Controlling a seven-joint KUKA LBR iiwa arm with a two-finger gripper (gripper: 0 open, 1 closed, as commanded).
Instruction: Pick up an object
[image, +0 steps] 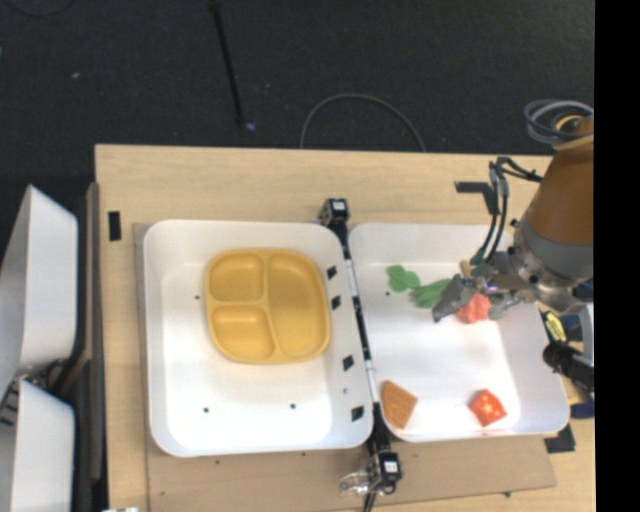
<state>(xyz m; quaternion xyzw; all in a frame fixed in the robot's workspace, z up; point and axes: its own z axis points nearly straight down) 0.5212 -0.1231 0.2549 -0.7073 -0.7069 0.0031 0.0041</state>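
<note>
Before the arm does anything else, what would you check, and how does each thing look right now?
1. Tool over the right bin: ok.
2. Pink-red object at the tool: ok.
3. Object truly between the fingers: cannot tell.
4. Green pieces close beside the tool, might get dragged: not ok.
5. Red block and tan wedge well apart from it: ok.
6. Yellow divided plate in the left bin, out of the way: ok.
</note>
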